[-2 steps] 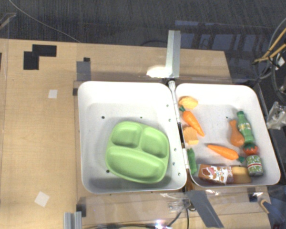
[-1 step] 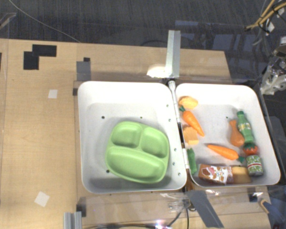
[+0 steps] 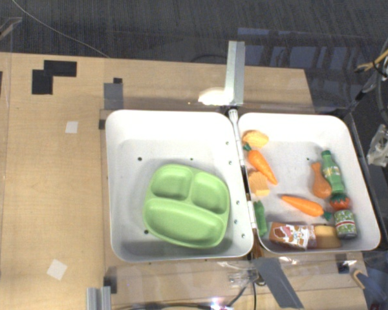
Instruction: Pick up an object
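The right bin point(image 3: 349, 134) holds several toy foods. A carrot point(image 3: 262, 165) lies near its left wall, below a yellow-orange piece point(image 3: 255, 137). A second carrot point(image 3: 302, 205) lies in the middle. A green bottle point(image 3: 332, 175) and an orange piece point(image 3: 319, 183) lie at the right, with a green can point(image 3: 344, 224) below them. A brown packet point(image 3: 293, 235) rests along the front wall. A pale grey part of the arm's end point(image 3: 384, 146) shows at the right edge, outside the bin and apart from every object.
The left bin point(image 3: 126, 141) holds a green divided plate point(image 3: 187, 205). A metal post point(image 3: 235, 73) stands behind the seam between the bins. Dark cables point(image 3: 385, 63) hang at the upper right. The wooden bench point(image 3: 45, 173) spreads out to the left.
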Robot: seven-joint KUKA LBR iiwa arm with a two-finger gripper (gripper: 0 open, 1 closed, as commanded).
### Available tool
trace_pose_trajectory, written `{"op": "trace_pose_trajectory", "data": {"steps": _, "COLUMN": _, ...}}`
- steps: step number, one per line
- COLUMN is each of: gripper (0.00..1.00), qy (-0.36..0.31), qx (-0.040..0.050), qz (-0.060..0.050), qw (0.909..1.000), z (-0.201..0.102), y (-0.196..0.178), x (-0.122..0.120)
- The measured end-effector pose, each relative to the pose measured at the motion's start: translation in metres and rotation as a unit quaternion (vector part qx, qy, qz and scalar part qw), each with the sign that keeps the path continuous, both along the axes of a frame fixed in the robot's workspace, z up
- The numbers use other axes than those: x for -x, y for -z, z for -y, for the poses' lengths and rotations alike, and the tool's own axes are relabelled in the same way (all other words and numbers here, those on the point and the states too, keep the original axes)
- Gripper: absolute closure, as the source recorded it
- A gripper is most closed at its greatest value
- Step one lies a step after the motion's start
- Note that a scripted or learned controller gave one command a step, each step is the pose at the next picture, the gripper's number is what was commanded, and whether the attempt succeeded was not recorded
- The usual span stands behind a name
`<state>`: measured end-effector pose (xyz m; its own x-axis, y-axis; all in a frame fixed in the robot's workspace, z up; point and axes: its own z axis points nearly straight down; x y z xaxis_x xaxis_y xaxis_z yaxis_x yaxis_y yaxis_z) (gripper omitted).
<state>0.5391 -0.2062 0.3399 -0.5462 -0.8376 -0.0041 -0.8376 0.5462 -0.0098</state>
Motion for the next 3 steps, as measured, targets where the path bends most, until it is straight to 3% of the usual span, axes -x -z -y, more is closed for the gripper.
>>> {"op": "trace_pose_trajectory", "data": {"steps": 1, "gripper": 1.0, "qy": 0.146, "qx": -0.0022, "qz": 0.0, "qw": 0.9893, "z": -0.002, "y": 0.019, "x": -0.015}}
{"op": "trace_pose_trajectory", "data": {"steps": 2, "gripper": 1.0, "qy": 0.186, "qx": -0.0036, "qz": 0.0, "qw": 0.9825, "z": -0.018, "y": 0.012, "x": -0.111}}
{"op": "trace_pose_trajectory", "data": {"steps": 3, "gripper": 1.0, "qy": 0.186, "qx": -0.0039, "qz": 0.007, "qw": 0.9825, "z": -0.018, "y": -0.003, "x": -0.114}}
